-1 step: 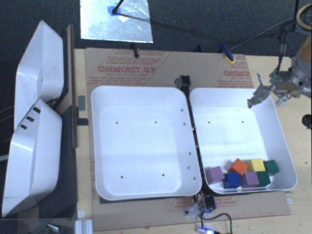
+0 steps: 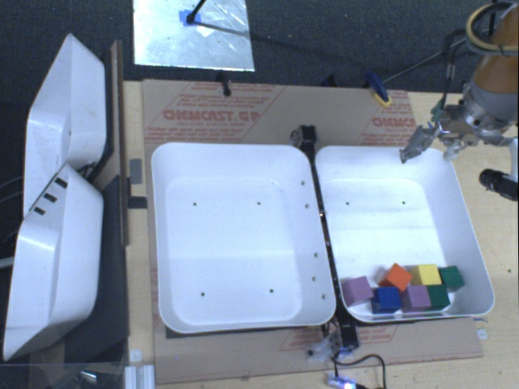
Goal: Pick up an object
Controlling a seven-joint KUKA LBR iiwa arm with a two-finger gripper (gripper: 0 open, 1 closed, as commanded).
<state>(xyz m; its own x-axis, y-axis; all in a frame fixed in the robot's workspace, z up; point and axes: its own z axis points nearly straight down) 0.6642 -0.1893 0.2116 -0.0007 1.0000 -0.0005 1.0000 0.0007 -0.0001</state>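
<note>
the blocks sit bunched in the near corner of the right bin (image 2: 466, 217), well apart from the gripper (image 2: 428, 146) and toward the camera from it. closest to the front rim are a blue block (image 2: 387, 299) and a purple block (image 2: 417, 297) side by side, with a dark green block (image 2: 439, 297) touching the purple one on its outer side. just behind them lie a paler purple block (image 2: 357, 288), an orange block (image 2: 397, 276), a yellow block (image 2: 427, 275) and a green block (image 2: 451, 277). the left bin (image 2: 235, 162) lies beside the right one, farther from the arm. the gripper hangs over the far outer corner of the right bin, above its rim, with nothing seen between its fingers; how wide they stand i cannot tell. above it the arm (image 2: 493, 79) shows its orange band. beyond the bins, a blue clamp (image 2: 377, 87) lies on the brown board (image 2: 212, 113), and farther off a shiny metal sheet (image 2: 193, 23) lies on the dark floor.
</note>
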